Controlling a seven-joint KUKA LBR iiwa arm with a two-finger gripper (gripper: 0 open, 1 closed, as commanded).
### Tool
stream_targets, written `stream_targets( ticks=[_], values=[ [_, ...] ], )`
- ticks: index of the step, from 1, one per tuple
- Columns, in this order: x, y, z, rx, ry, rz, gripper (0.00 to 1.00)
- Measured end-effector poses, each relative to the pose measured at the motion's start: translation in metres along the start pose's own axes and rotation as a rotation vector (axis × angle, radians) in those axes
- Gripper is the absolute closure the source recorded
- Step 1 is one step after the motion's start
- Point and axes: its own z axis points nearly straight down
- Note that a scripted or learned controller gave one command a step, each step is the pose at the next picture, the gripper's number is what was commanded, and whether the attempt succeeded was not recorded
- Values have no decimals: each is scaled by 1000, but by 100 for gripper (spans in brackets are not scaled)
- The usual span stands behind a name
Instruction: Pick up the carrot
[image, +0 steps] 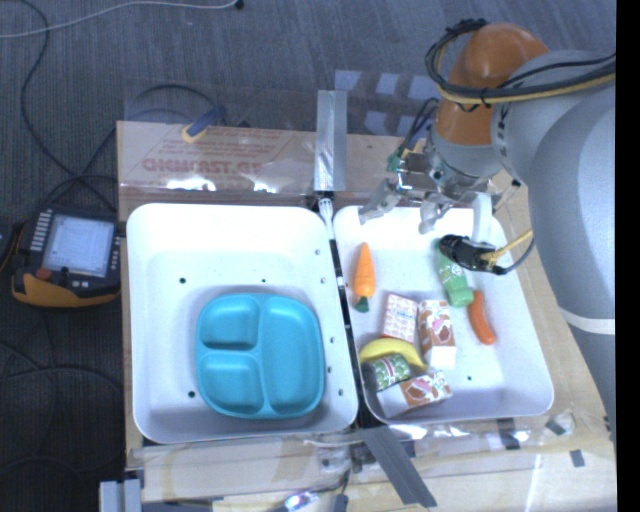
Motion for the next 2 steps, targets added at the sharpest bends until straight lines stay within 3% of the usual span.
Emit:
stream_targets(
  ticks=[1,2],
  values=[
    [-43,4,85,0,-3,-110,0],
    [-37,-20,103,-13,-6,-396,0]
  ],
)
